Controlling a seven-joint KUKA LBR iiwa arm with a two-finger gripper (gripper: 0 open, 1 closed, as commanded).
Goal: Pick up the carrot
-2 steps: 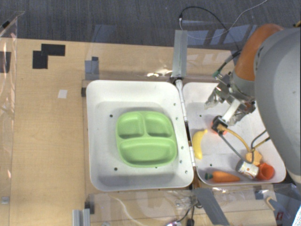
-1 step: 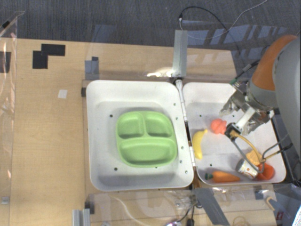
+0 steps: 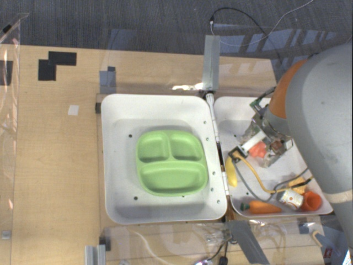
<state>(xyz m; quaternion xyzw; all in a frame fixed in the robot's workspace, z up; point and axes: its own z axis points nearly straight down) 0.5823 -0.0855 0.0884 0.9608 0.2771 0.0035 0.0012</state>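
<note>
The carrot [image 3: 265, 207] is orange with a dark stem end. It lies flat along the near wall of the right bin [image 3: 231, 110]. My gripper [image 3: 263, 146] hangs over the middle of that bin, up and away from the carrot and not touching it. A small red and white thing [image 3: 257, 149] sits right at the gripper's tip; whether it is held I cannot tell. The grey arm covers the bin's right side.
A yellow banana [image 3: 231, 173] lies by the right bin's left wall. An orange cup [image 3: 312, 201] and a white and yellow item [image 3: 290, 198] sit near the carrot's right end. The left bin [image 3: 116, 148] holds a green divided plate [image 3: 171, 163].
</note>
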